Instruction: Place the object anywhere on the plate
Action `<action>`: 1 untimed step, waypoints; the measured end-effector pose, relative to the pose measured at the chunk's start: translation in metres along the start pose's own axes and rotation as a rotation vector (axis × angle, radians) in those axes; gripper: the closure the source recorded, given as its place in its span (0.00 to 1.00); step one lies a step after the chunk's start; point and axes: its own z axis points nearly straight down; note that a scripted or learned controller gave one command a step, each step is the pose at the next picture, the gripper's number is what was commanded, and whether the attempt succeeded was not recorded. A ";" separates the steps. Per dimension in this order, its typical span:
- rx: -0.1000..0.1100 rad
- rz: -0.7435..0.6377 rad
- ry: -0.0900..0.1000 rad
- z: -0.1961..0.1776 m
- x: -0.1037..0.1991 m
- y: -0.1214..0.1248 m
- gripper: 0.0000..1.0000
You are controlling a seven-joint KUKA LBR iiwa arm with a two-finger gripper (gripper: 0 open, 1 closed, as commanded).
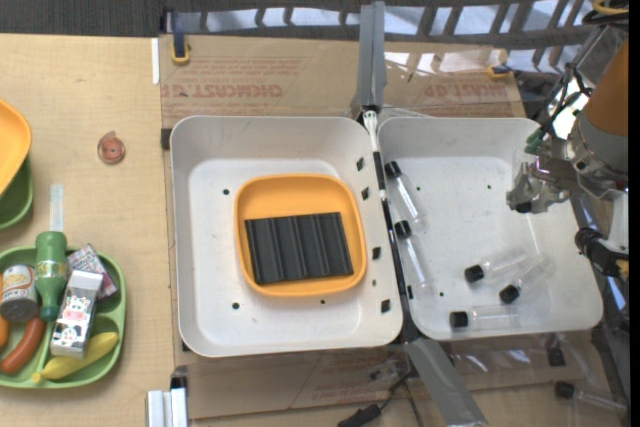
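The gripper [527, 198], finger state not discernible, is seen at the right bin's [440, 140] right edge, with the orange plate [300, 197] lying leftward in the left bin [205, 245].

KUKA iiwa arm [608, 115] being seen at the right edge

An orange band is being shown above a grey, metallic wrist; black and green cables are being carried alongside it, and a pale grey gripper [524, 196] is being borne below.
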 end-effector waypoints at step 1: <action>-0.002 -0.222 0.000 0.010 -0.035 0.059 1.00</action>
